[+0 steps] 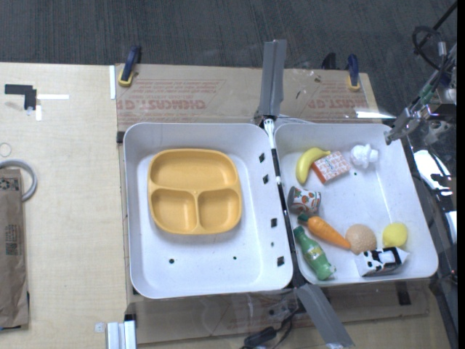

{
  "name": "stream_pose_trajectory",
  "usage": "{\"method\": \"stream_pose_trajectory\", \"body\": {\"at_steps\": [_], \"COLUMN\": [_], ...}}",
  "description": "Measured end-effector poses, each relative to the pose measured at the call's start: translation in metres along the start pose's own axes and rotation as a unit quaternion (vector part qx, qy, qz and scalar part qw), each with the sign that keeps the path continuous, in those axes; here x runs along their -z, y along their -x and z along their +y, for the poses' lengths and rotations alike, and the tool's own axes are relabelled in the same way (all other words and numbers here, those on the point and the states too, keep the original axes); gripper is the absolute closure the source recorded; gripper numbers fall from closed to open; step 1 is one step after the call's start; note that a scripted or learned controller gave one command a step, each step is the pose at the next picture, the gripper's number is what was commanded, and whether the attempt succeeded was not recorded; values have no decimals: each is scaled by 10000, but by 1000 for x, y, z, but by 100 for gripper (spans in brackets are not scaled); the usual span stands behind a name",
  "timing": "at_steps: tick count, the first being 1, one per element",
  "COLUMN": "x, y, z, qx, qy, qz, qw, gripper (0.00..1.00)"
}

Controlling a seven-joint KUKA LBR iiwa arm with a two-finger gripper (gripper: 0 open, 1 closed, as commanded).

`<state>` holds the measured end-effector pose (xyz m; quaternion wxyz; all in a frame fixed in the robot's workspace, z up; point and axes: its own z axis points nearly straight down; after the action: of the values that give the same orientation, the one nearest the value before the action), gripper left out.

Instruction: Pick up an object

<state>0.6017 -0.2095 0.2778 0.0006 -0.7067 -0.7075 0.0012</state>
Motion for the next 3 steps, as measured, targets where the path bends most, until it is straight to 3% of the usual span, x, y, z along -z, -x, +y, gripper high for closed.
{"method": "stream_pose_trajectory", "body": {"at_steps": [1, 2, 3], "x": [-101, -187, -178], "y": [-11, -64, -63], "z": [-43, -124, -124], "qx": [346, 311, 298], "qy": [0, -3, 5], "qz": [3, 9, 2], "qw": [9994, 9995, 9996], "gripper": [0, 0, 100]}}
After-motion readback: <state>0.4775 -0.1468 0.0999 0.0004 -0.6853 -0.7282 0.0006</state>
